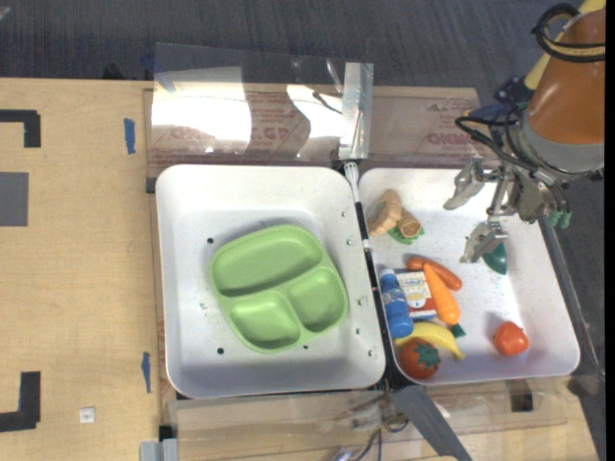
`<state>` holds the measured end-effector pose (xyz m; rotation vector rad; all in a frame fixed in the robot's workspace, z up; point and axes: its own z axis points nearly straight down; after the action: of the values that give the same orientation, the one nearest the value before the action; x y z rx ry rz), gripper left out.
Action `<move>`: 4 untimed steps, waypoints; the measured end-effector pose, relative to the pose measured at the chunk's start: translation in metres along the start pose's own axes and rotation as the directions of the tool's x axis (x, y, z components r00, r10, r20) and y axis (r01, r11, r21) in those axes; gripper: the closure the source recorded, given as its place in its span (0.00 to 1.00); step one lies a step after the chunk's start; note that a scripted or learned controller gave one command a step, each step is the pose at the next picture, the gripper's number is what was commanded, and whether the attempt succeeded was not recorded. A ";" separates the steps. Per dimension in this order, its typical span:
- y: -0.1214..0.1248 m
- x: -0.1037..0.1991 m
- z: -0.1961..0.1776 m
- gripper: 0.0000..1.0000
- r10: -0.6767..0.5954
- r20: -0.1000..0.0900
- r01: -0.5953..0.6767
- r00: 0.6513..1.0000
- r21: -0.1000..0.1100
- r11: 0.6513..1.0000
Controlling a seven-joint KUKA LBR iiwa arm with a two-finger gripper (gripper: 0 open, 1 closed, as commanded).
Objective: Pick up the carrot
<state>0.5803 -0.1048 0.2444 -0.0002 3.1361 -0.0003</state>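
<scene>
Clerk: Tomato (420,355), red with a green top, sits at the near edge of the right bin (557,353), touching a banana (437,339). Item three, a blue-capped bottle (392,303) lying along the divider. Item four, the carrot (439,289), orange, on the bin floor just right of the bottle, slanting toward the near side, with a second orange piece across its upper end.

Operator: And the rest?

Clerk: You have a red fruit (509,338) toward the near right corner, and a tan toy (391,214) at the far left of that bin. Left bin (183,286) holds a green divided plate (279,286). Pincer (488,243) hangs over the right bin's far half, up and right of the carrot, apart from it. Fingers spread, nothing between them; a small green thing lies just under the tips.

Operator: Which step, then?

Clerk: Approach, by my reckoning; no grasp made. Your next move calls for travel toward the near left, fingers set across the carrot's narrow width, then a descent clear of the bottle and banana.
</scene>
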 end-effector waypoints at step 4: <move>-0.041 0.092 0.140 1.00 0.518 0.025 -0.518 0.855 -0.007 0.855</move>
<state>0.4895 -0.1457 0.1035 0.8361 2.9958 0.0014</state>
